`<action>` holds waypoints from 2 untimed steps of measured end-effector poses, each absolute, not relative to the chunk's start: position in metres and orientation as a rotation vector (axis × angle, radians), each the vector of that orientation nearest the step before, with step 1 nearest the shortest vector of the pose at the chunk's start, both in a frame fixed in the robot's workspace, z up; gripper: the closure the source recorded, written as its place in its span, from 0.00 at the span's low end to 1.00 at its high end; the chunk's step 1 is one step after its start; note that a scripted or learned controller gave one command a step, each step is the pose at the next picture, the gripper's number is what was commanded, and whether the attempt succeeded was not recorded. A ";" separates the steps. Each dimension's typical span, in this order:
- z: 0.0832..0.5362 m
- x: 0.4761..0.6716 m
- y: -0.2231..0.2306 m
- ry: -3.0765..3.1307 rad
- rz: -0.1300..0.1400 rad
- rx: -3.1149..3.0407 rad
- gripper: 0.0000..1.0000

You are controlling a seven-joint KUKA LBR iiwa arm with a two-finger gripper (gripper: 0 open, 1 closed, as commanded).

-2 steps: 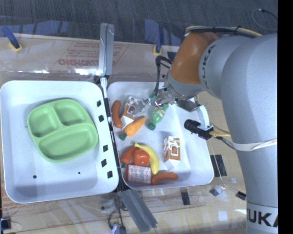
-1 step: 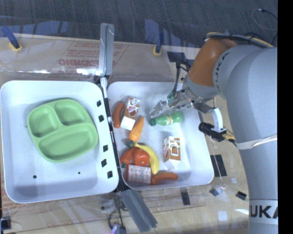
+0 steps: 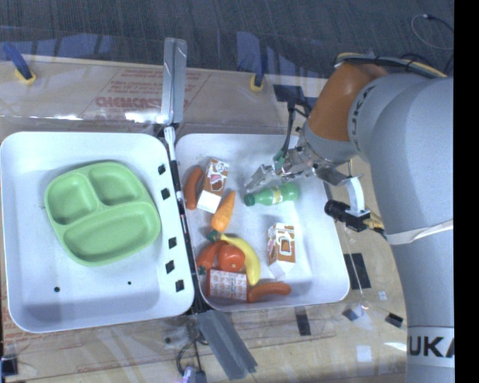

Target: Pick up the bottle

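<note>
From the camera view above the worktop [image 3: 80,90], two white bins sit side by side. The left bin [image 3: 24,238] takes up the left half of the frame and holds a green divided plate [image 3: 104,211], lying a little above the bin's middle. The right bin [image 3: 323,270] sits at centre frame and carries a scatter of toy food.

The bottle [image 3: 273,195], green with a pale label, lies on its side in the upper middle of the right bin, its length running roughly left to right. The grey arm [image 3: 399,158] fills the right side of the frame, its orange band [image 3: 339,102] near the upper right, and it reaches down into the bin. The gripper [image 3: 265,177] is just above and to the left of the bottle, touching or all but touching its upper edge; whether its fingers are spread or closed cannot be told, and the bottle is not seen between them.

Left of the bottle lie a sausage [image 3: 193,187], a small printed carton [image 3: 216,175] and a carrot [image 3: 223,211]. Below the bottle is a second carton [image 3: 282,243]. At the bin's lower left a banana [image 3: 246,255] curves beside a red pepper [image 3: 231,258], with a can [image 3: 227,285] and another sausage [image 3: 268,291] beneath.
</note>
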State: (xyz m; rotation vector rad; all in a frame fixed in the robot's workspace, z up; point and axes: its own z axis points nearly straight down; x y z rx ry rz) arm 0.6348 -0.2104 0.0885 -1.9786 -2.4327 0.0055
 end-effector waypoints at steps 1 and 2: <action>0.095 0.634 -0.210 -2.433 0.010 -1.970 1.00; 0.148 0.627 -0.191 -2.283 0.006 -2.151 1.00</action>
